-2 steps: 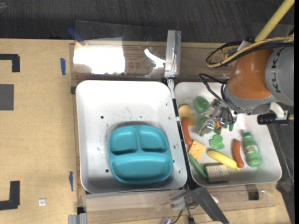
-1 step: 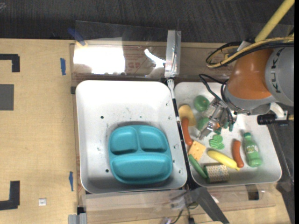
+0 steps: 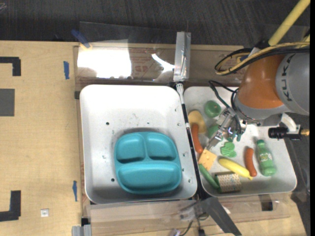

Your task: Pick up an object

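My gripper [image 3: 222, 131] hangs low over the middle of the right bin [image 3: 285, 181], reaching in from the grey and orange arm [image 3: 263, 85] at the right. Just below it lies a small green ridged piece [image 3: 228, 149], with another green piece [image 3: 213, 130] at its left. Around it lie a green round item [image 3: 212, 108], a pale yellow item [image 3: 195, 117], an orange carrot-like stick [image 3: 197, 138], a yellow cheese wedge [image 3: 207, 159], a banana [image 3: 235, 167], a red sausage [image 3: 251, 161] and a green bottle [image 3: 266, 157]. I see nothing clearly held.
A teal divided plate [image 3: 147, 162] lies in the left bin [image 3: 98, 107]. A long green vegetable [image 3: 208, 176] and a brown textured block [image 3: 229, 181] rest at the right bin's front edge. Cables [image 3: 231, 60] loop behind the arm.
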You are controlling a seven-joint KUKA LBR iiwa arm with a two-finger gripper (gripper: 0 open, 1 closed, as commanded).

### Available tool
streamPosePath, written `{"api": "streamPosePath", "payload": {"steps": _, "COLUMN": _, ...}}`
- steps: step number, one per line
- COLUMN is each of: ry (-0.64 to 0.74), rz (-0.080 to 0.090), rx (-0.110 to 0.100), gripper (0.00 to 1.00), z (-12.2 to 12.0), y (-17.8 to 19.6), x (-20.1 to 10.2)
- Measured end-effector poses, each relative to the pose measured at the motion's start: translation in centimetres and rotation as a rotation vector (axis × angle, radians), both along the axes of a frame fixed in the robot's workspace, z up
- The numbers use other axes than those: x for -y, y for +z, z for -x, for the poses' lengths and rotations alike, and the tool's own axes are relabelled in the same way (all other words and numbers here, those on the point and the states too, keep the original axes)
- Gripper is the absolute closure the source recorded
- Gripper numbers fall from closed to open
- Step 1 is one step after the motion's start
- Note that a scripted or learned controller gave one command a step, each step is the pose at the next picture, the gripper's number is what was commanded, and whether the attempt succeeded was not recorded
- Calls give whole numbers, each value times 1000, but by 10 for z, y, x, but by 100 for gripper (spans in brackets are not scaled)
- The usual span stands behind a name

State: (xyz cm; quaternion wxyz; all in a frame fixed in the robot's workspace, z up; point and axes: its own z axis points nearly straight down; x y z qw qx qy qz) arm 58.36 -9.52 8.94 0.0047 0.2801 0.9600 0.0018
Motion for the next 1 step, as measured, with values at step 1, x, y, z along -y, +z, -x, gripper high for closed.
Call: {"api": "streamPosePath", "payload": {"steps": 1, "ry": 109, "rz": 4, "rx": 4, "gripper": 0, "z": 32, "y": 1, "x": -3}}
